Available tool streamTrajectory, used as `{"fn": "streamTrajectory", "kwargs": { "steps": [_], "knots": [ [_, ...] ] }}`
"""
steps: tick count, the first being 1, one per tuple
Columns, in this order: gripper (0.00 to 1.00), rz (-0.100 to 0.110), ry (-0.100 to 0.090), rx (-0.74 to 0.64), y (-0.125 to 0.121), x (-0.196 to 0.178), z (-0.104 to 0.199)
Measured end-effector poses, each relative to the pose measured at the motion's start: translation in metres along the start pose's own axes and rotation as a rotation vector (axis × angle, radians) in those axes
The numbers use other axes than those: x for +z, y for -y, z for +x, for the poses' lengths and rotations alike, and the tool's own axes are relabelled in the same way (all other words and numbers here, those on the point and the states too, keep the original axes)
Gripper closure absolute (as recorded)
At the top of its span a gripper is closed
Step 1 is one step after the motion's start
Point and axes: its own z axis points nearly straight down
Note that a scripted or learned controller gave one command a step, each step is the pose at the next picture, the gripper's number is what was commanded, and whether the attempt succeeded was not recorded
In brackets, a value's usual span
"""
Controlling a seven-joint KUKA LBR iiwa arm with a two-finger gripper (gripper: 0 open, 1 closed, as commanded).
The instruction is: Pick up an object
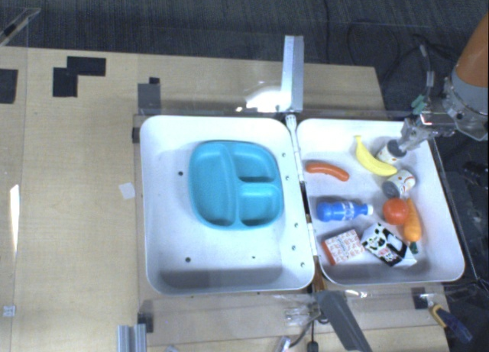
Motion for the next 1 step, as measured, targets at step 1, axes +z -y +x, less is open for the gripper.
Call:
{"fn": "streamTrajectory", "kwargs": {
  "steps": [1],
  "knots": [
    [1.00, 0.005, -0.002, 0.113, 0.0378, 0.0086, 0.0822]
  ]
}}
